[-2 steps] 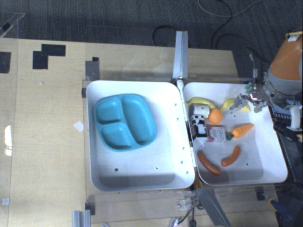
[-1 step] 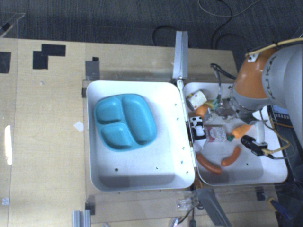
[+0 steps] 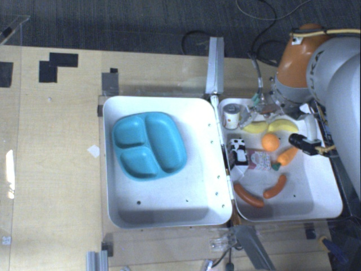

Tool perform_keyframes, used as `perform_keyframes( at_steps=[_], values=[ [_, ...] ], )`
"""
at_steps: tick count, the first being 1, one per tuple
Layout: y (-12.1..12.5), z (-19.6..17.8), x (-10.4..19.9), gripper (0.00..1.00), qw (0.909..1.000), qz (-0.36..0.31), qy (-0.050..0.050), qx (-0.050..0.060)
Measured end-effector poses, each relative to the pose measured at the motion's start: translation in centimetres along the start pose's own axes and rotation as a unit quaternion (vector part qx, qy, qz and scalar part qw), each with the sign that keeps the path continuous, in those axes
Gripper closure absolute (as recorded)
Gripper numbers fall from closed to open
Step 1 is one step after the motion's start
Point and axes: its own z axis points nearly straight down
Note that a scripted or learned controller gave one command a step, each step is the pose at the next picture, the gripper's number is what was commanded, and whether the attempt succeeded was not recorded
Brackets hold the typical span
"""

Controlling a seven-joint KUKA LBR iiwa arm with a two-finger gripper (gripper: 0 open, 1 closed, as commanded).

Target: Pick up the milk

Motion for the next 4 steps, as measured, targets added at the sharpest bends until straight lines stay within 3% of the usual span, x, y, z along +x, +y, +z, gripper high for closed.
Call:
perform_keyframes(
  at_steps=[1,2,3,4],
  values=[
    [-6.2,2.7,1.0,0.0,0.9911,0.133,0.005,-0.005],
    [0.2,-7.1,3.2,0.0,0.9915,0.13,0.005,-0.003],
    [-2.0,-2.3,2.5,0.0,0.9728,0.231,0.005,-0.015],
    [-4.1,-1.5,2.5,0.0,0.9672,0.253,0.006,-0.021]
  ],
)
